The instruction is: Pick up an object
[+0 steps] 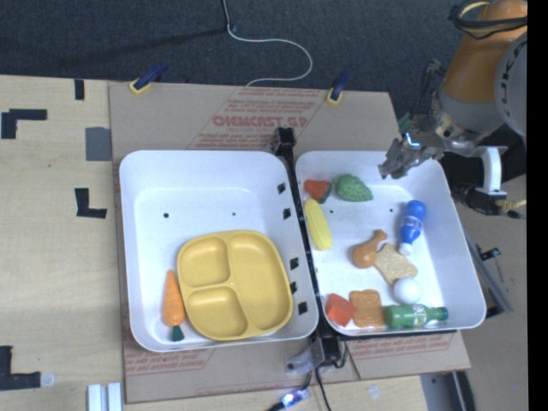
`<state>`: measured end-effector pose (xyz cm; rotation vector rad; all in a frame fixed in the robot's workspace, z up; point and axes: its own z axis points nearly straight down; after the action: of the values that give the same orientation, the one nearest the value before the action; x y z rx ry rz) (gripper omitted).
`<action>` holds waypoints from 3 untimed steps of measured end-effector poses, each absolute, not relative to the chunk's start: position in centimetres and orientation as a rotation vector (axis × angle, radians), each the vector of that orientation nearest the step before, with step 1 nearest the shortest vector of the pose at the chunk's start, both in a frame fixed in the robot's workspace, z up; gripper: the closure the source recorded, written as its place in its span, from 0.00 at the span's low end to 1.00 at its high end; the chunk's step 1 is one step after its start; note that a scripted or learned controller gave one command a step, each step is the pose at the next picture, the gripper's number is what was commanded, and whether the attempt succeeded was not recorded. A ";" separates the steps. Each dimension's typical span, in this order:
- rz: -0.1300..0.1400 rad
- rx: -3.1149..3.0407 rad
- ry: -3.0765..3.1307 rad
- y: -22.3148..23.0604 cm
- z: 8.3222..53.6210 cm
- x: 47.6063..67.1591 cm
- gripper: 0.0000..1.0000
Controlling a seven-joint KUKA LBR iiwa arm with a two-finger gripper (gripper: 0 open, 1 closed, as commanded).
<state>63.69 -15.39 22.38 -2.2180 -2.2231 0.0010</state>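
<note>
Gripper [396, 166] hangs over the right bin's [458, 229] far right corner, nothing between its fingers; open or closed, can't tell. Nearest target: blue bottle [412, 222] by the right wall. Likely light, rigid, slick plastic, so grab across mid-body, not the cap.

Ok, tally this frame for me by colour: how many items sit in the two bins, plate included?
Yellow: 2, the plate and corn
Orange: 2, the carrot and toast
Red: 2, pieces at and
Green: 2, the leafy piece and green bottle
Brown: 2, the drumstick and bread slice
Blue: 1, the blue bottle
White: 1, the egg
Total: 12
</note>
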 end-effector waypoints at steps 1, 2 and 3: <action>0.004 -2.210 -2.225 -10.3 21.8 65.1 1.00; 0.004 -2.209 -2.226 -4.3 21.2 66.0 1.00; 0.006 -2.209 -2.225 1.0 20.7 65.4 1.00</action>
<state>65.43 1.00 20.66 -2.2094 -2.2252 0.0062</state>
